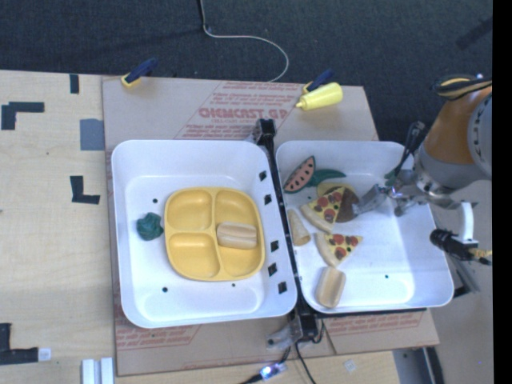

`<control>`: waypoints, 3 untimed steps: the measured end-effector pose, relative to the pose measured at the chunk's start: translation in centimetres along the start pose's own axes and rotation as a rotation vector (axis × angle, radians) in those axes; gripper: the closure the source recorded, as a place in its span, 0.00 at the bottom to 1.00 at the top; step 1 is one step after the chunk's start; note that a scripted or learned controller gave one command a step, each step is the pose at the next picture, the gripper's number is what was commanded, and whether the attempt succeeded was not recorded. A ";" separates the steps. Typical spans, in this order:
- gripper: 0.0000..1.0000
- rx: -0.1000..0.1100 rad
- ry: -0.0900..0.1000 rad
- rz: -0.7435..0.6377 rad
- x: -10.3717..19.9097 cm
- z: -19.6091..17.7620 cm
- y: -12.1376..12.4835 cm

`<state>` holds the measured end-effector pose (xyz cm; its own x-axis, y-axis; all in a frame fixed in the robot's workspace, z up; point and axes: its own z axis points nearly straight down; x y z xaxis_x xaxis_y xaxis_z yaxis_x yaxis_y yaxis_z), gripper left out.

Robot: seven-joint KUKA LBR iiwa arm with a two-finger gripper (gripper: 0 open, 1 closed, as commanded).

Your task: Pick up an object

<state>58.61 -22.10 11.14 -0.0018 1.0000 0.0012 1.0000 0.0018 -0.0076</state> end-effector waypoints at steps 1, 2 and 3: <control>0.00 -0.008 -0.003 0.000 0.0 2.6 0.1; 1.00 -0.011 -0.002 -0.001 0.1 1.3 0.2; 1.00 -0.012 -0.002 0.000 0.5 -4.7 -0.3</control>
<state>58.35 -21.61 15.87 -0.0015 1.0000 -0.0013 1.0000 0.0015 0.0041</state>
